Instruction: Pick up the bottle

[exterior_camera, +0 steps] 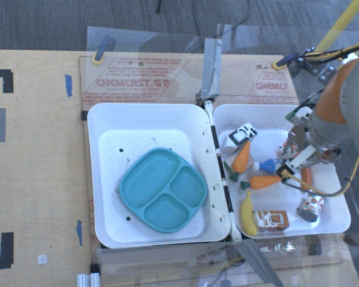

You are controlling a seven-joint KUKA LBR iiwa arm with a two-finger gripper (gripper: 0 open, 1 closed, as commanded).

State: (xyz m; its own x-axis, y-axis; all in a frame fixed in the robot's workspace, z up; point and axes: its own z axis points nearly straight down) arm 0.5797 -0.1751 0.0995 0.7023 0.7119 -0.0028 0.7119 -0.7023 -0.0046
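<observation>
Bottle [267, 166] is lying in your right bin [341, 220], between the two carrots [242, 158], just left of the gripper [285, 171]. Fingers are sitting at its right end; you can't tell their opening or any grasp.

You look down on the bench [36, 160] from one fixed camera mounted above it, tilted at a slant rather than straight down. The left bin [102, 124] sits near the middle of your frame, and the right bin [341, 220] lies just beside it toward the frame's right. Beyond the left bin, at the top, your view takes in a strip of dark floor [78, 5]. The camera stands far enough back that you see both bins whole. The arm [341, 106] enters from the right, over the right bin.
</observation>
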